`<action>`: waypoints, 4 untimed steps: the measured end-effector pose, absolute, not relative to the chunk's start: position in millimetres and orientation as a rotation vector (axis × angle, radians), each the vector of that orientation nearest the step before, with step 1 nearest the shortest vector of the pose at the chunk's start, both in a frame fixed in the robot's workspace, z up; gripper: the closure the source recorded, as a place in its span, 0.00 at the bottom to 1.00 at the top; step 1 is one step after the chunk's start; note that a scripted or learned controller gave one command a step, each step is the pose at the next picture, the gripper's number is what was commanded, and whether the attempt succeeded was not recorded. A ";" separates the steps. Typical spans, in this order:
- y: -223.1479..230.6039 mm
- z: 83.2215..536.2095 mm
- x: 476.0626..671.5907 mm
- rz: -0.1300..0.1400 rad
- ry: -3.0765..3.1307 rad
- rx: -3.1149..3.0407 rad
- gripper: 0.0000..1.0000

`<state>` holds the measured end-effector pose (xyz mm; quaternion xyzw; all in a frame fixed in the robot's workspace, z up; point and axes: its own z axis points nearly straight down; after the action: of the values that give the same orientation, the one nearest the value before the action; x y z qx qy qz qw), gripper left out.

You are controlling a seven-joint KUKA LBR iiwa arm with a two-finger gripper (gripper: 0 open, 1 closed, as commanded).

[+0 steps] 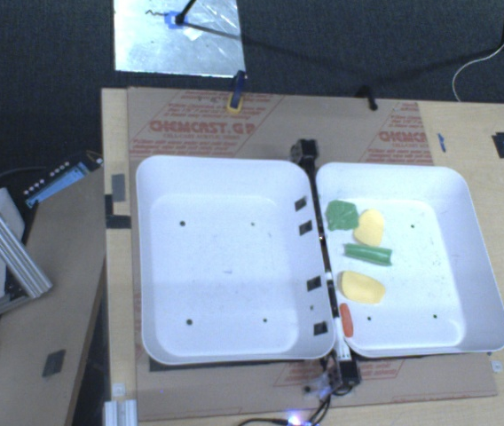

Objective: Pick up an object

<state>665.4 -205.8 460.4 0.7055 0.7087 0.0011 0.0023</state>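
I cannot tell the gripper's state from here. In the right bin (465, 238), near its left wall, I see a cluster: a green leafy piece (342, 214), a yellow piece (370, 227) touching it, a green pod (368, 254) below, another yellow piece (361, 287), and a small orange-red piece (347, 319), hard to identify, at the wall.

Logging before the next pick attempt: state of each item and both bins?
green leafy piece: lying in right bin, touching upper yellow piece
upper yellow piece: lying flat, right bin
green bean-like piece: lying flat between the two yellow pieces
lower yellow piece: lying flat, right bin
small red piece: lying by right bin's left wall
right bin: holds all five items
left bin: flat on bench
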 end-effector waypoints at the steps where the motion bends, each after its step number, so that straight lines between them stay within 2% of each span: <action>1: -206.4 502.1 641.1 0.005 2.219 2.216 1.00; 2: -188.9 537.1 550.2 0.003 2.220 2.220 1.00; 3: -204.7 535.4 524.1 0.002 2.219 2.220 1.00; 4: -206.0 535.4 508.1 0.003 2.221 2.218 1.00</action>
<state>508.1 -206.0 535.4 0.7066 0.7076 0.0009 0.0014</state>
